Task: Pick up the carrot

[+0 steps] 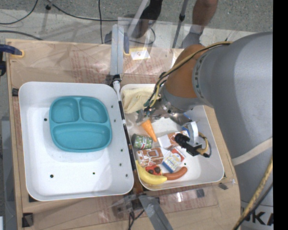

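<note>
So gripper (152,113) sits low in right bin (216,164) | jaws: can't tell, wrist hides them | carrot (149,130) just below, loose

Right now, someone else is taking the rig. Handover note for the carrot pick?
Claw: down in the right bin, at the bin's far left, just above the carrot's top end. Fingers are hidden by the wrist, so open or shut is unknown.
Carrot: lies on the right bin's floor, just right of the divider between the two bins, with a green can just below it and a yellow cloth above.
Also there: banana and sausage at the near edge. Left bin holds a teal divided plate.
Done: arm is over the carrot.
Left: grip, lift, confirm the hold.
</note>
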You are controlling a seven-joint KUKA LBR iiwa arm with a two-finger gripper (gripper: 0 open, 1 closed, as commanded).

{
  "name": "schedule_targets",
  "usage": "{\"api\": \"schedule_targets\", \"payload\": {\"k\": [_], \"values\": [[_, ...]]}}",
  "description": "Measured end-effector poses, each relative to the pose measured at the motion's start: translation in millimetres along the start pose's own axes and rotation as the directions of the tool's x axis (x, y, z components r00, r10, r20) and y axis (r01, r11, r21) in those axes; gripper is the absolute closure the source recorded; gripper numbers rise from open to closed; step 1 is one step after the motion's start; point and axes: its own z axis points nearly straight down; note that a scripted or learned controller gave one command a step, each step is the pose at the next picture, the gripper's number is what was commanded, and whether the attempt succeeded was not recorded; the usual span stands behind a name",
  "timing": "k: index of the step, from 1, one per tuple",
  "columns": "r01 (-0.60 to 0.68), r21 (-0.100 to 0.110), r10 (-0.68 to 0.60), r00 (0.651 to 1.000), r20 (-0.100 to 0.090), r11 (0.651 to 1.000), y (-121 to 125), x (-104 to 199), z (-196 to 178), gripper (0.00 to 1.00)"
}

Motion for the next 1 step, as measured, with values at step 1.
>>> {"api": "schedule_targets", "payload": {"k": [1], "values": [[0.4,-0.003,-0.4,0.916,0.003,0.916,-13.0,-2.2,-125.4,1.0]]}}
